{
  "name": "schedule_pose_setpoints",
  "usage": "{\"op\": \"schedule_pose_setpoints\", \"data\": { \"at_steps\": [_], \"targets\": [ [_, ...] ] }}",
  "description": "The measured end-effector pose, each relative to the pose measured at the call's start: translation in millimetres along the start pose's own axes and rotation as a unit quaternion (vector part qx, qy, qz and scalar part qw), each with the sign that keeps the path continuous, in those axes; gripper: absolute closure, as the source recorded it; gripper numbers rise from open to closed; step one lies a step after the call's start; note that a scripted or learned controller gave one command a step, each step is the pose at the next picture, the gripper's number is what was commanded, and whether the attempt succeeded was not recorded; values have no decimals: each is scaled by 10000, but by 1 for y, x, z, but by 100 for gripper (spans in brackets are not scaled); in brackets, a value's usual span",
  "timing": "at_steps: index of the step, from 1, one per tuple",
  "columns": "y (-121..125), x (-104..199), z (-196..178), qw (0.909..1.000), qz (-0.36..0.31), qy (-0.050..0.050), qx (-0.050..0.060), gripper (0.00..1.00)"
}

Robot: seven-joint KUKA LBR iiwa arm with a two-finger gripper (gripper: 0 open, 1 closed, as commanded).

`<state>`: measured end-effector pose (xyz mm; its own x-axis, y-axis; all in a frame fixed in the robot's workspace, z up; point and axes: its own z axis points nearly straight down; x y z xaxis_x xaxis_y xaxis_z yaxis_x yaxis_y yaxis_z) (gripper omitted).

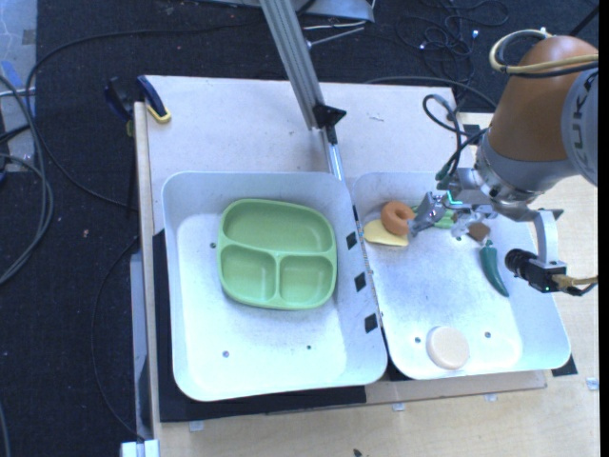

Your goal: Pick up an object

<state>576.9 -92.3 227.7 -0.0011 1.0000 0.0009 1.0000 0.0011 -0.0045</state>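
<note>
In the right bin [533, 350], an orange donut-shaped toy [396, 216] rests on a pale yellow piece [383, 236] near the bin's far left corner. My gripper [431, 211] is low, just right of the donut, pointing toward it and close to touching it. A green pepper-like toy [494, 268] lies to the right, under the wrist. Beside the gripper, a small brown piece [479, 228] peeks out. Near the bin's front sits a round cream disc [447, 347].
The left bin [190, 350] holds a green three-compartment plate [278, 253]. A slanted metal pole [297, 55] comes down to the ridge between the bins. The arm's grey and orange wrist [542, 112] hangs over the right bin's far right side, with cables beside it.
</note>
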Motion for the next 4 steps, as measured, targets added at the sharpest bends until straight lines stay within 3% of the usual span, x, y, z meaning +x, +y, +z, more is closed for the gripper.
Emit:
{"op": "schedule_pose_setpoints", "data": {
  "at_steps": [1,3,4],
  "targets": [
    [1,0,-2,10000,-2,-3,-20,0],
    [6,-6,123,10000,9,-4,1,0],
    [7,-6,135,10000,6,-8,-24,0]
  ]
}}
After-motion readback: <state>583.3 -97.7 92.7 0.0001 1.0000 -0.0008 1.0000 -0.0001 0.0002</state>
